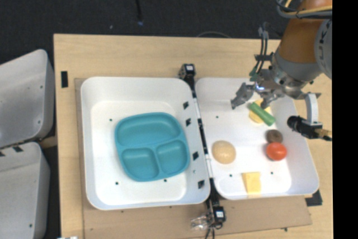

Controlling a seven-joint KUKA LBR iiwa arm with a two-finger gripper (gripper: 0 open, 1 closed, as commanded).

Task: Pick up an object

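My gripper hangs over the upper part of the right bin, my grey and orange arm coming in from the right side of the bench. My fingers are spread apart, one dark finger reaching out to the left of the green object and the other just above it. Nothing sits between them, so I hold nothing.

I take the green object as my landmark. It is a short green stick lying at a slant on the bin floor, right under my wrist, with a pale yellow piece touching its lower left side. Below and to the right of the green object lies a small brown lump, and just under that, touching or nearly so, a red round thing like a tomato. Below and to the left of the green object, well apart from it, rests a tan round object. Farther down, near the bin's front edge, lies a yellow block.

Far to the left of the green object, in the left bin, a teal divided plate lies flat with three compartments showing.
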